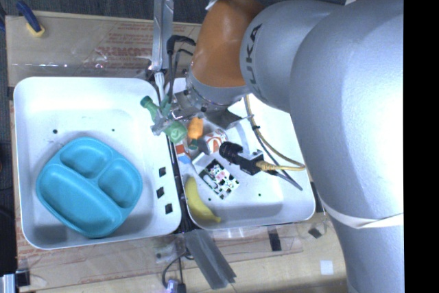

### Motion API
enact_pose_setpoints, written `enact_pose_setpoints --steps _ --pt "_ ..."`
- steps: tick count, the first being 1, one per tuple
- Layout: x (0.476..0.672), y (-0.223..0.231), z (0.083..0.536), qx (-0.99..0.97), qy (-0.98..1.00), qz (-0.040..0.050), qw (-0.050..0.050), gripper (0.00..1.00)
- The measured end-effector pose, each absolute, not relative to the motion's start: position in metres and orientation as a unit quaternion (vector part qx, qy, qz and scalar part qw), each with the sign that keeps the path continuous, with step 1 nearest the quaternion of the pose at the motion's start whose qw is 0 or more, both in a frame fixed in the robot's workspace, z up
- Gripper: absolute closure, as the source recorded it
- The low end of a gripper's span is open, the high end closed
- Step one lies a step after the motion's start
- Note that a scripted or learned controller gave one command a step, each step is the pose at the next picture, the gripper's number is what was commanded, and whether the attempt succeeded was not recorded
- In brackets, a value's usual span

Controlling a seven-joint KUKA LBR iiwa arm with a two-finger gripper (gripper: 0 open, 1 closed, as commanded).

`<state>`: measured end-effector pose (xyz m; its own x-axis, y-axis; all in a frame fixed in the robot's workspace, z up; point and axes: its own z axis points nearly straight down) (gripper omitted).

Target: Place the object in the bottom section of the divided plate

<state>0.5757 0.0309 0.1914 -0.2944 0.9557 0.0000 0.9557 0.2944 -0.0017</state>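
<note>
A blue divided plate (88, 186) lies in the left bin (41, 96), with its large section toward the bin's near side. My gripper (163, 119) hangs over the wall between the two bins, under the orange wrist band. A small dark green piece (147, 104) shows at its left side and a pale green object (177, 132) just below it; whether either one is held is hidden by the wrist. The gripper is to the upper right of the plate and apart from it.
The right bin (288, 199) holds an orange item (195, 127), a red and white item (213, 144), a patterned card (220, 178) and a banana (199, 206) near its front left corner. The arm covers much of that bin. A yellow cable (281, 165) crosses it.
</note>
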Motion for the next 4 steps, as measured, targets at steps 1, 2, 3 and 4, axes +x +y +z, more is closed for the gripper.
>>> enact_pose_setpoints --steps 1,2,3,4 --pt "0.535 0.091 0.190 -0.635 -0.772 0.0022 0.002 1.00" --pt "0.475 0.153 0.198 -0.658 -0.753 0.0023 0.001 1.00" --pt "0.475 0.152 0.198 -0.659 -0.752 0.0021 0.001 0.00" --pt "0.480 0.129 0.099 -0.653 -0.757 -0.0083 -0.002 0.00"
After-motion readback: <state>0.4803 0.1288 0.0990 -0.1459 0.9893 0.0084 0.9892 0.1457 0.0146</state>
